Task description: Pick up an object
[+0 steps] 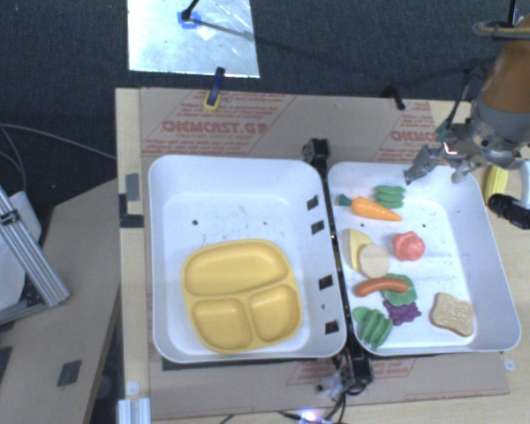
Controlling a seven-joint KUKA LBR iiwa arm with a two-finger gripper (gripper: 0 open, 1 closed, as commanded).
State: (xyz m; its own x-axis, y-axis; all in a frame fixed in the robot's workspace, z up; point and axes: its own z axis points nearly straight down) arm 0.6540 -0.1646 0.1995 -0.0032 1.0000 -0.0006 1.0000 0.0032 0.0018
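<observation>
Jaws of the gripper [442, 159] hung spread and empty above the far rim of the right bin [499, 263]. Nearest the camera in that bin lay a bread slice [451, 314], green peas [372, 323] and purple grapes [403, 311], then a sausage [382, 284] and a red strawberry [409, 246]. Farthest, and closest to the jaws, lay the carrot [375, 208], seemingly light, stiff, smooth plastic, likely best pinched across its thick middle.

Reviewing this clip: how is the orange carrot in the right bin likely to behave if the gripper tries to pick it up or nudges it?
The carrot looks like a smooth plastic toy, so probably stiff and light. Its tapered, rounded body lies flat on the right bin floor, so it may roll or slip from a pinch. It lies close beside the green piece, which a nudge could disturb. The gripper hovers near the bin's far rim.
</observation>
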